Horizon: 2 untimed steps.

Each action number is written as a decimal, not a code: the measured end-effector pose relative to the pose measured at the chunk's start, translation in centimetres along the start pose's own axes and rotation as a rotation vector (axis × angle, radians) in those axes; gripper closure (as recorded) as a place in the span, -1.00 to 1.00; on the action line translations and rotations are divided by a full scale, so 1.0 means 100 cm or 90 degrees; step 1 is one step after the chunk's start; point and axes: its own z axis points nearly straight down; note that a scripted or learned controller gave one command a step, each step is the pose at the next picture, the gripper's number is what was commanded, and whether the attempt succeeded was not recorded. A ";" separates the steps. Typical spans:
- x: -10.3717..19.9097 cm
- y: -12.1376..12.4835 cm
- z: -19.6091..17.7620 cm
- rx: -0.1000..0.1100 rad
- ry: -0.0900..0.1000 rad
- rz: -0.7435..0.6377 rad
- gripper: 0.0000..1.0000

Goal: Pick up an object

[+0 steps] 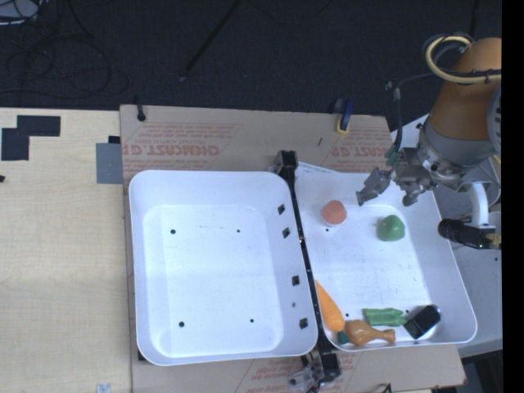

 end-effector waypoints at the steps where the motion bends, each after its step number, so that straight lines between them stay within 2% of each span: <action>1: -0.062 -0.029 0.099 0.004 0.001 0.002 -1.00; 2: -0.063 -0.029 0.085 0.002 0.001 0.005 1.00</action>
